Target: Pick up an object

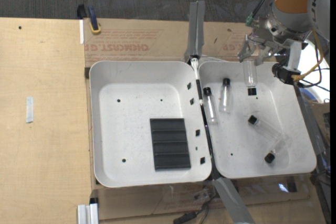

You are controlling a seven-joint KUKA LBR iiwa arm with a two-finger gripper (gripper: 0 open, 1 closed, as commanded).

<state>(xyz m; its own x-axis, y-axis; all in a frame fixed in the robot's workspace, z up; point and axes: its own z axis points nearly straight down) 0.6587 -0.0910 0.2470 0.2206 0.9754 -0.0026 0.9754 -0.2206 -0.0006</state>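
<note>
1. Over the far side of the right bin (pixel 310 139), the gripper (pixel 253 56) hangs with its fingers closed on the top end of a vial (pixel 250 76). The vial points down, with its black cap lowest.
2. As far as I can judge, the vial is clear of the bin floor. It sits near the back wall, apart from the other vials.
3. Spare vials lie loose in the same bin. Two lie side by side near the divider (pixel 209 105) (pixel 226 97). More lie toward the near right corner (pixel 273 139), and they are hard to make out against the white.
4. A black block (pixel 169 143) lies flat in the left bin (pixel 100 113), well apart from the arm.
5. Handling, my judgement: the vial looks light, stiff and smooth-walled. Weight is no worry, but slip is. A round, glossy tube can roll or slide out of two flat fingers.
6. It could be glass or plastic, and I cannot tell which. Treat it as breakable and squeeze no harder than it takes to hold.
7. The present hold is right at the end of the tube, so the capped end is free to swing. A hold nearer the middle, across the width, would be steadier.
8. The risk is the tube slipping down through the fingers as the arm lifts or turns.
</note>
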